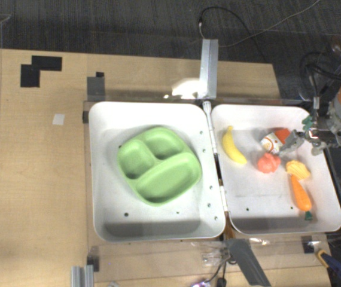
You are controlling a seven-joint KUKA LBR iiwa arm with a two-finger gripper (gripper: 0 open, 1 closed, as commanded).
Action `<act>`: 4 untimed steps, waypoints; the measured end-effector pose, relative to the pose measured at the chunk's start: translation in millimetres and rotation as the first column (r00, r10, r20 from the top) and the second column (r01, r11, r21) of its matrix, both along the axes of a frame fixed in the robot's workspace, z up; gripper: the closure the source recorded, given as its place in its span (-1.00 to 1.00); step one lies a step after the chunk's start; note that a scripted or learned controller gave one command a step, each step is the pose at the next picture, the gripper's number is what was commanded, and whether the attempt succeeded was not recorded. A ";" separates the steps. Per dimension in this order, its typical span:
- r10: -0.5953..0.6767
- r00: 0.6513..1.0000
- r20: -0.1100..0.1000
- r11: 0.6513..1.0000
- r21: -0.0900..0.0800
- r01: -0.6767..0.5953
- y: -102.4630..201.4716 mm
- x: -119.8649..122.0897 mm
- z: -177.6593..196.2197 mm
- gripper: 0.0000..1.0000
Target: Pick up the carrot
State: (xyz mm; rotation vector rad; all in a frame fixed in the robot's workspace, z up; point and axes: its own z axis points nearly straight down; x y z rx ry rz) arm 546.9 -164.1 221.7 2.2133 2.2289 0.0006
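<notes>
The carrot point(301, 195) is orange with a small green tip and lies near the front right corner of the right bin point(248, 202). It points roughly front to back. My gripper point(303, 146) hovers over the right side of that bin, behind the carrot and apart from it. The gripper is open and nothing sits between its fingers. A yellow-orange fruit point(298, 170) lies between the gripper and the carrot.
The right bin also holds a banana point(233, 146), a red round fruit point(268, 163) and a small white and orange can point(274, 140) close to the gripper. In the left bin point(104, 220) lies a green divided plate point(158, 164). Cables hang at the far right.
</notes>
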 end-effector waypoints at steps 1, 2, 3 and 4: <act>0.209 0.978 0.004 0.978 -0.002 -0.209 -41.9 -20.8 -103.9 -1.00; 0.052 0.999 0.015 0.999 -0.006 -0.052 13.0 -54.6 -132.2 -1.00; 0.056 0.998 0.019 0.998 -0.003 -0.056 15.0 -51.2 -122.3 1.00; -0.250 0.968 0.002 0.968 0.000 0.250 60.1 -56.8 -31.9 1.00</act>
